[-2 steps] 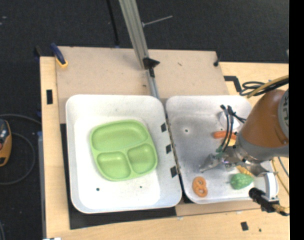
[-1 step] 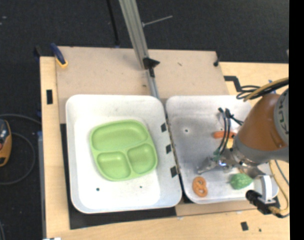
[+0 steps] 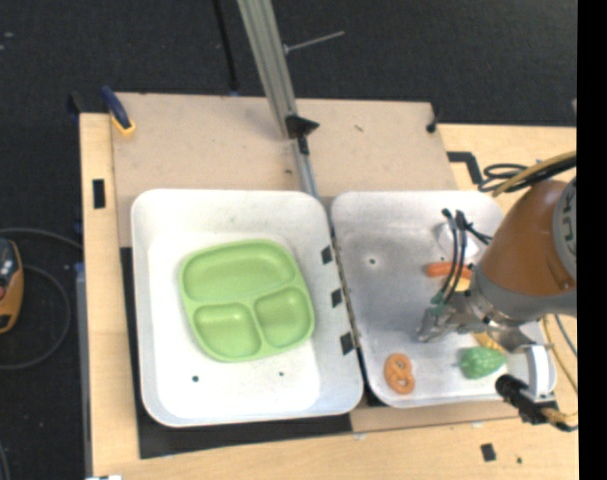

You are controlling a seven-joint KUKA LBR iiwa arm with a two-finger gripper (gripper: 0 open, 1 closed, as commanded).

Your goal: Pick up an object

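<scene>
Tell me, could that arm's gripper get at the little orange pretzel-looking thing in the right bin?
Probably yes. The orange pretzel lies alone on bare bin floor, nothing over it, near the gripper, which hangs just up and right of it.

Left bin: green divided tray takes the middle; bare floor along its edges.
Right bin: left and upper floor open; arm overhangs the right side.
Near corner: pretzel and green toy lie apart.
Between bins: slanted metal post.
</scene>
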